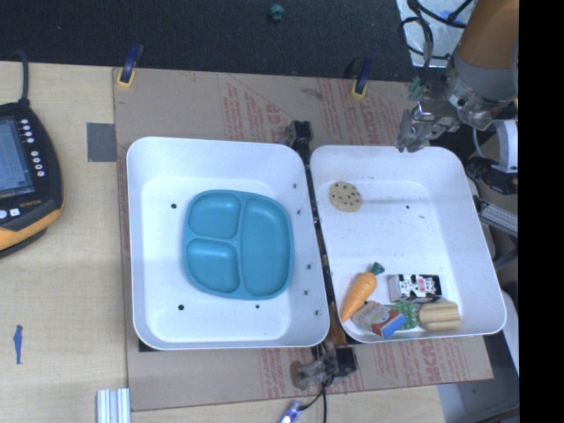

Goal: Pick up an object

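The tabletop is pale wood, overlaid with one sheet of brown cardboard held by two clamps at its far edge. On the cardboard sit two shallow white bins side by side, touching along their inner rims. The left bin holds a single thing — one blue divided plate with three compartments, lying flat near the bin's middle. The right bin holds the small items: one round cookie alone near its far left corner, and a cluster along the near edge — one toy carrot with a green top, one small black-and-white carton, one tan block beside it, and a few crowded pieces between them too jumbled to tell apart. The one grey arm with its orange band enters at upper right, and its gripper hangs over the right bin's far rim, well apart from cookie and cluster alike; nothing shows between the jaws, and whether they stand open or closed cannot be told. One orange-edged handheld controller lies at the left edge of the tabletop.
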Available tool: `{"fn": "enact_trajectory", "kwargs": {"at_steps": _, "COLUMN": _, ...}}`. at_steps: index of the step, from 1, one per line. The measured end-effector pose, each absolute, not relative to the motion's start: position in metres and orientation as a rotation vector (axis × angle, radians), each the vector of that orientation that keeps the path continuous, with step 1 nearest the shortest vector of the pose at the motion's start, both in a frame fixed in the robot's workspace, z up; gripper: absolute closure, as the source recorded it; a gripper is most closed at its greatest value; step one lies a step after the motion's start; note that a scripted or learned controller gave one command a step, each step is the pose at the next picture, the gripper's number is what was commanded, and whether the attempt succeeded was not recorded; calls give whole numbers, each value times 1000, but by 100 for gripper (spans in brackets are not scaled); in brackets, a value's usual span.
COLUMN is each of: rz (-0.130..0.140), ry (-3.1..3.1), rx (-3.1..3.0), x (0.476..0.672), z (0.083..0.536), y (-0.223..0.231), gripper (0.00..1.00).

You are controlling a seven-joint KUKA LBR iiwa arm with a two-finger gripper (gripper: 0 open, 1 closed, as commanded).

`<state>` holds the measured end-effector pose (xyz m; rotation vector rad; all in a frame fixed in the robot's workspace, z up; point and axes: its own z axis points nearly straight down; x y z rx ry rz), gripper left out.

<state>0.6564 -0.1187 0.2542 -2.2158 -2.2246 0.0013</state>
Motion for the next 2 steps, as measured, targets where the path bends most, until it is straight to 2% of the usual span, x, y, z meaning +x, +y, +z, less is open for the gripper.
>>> {"fn": "enact_trajectory", "kwargs": {"at_steps": 1, "rz": 3, "ry": -2225, "rx": -2214, "x": 656, "z": 254, "y": -119, "gripper": 0}}
{"fn": "enact_trajectory", "kwargs": {"at_steps": 2, "rz": 6, "ry": -2222, "rx": -2214, "x": 566, "z": 177, "y": -120, "gripper": 0}}
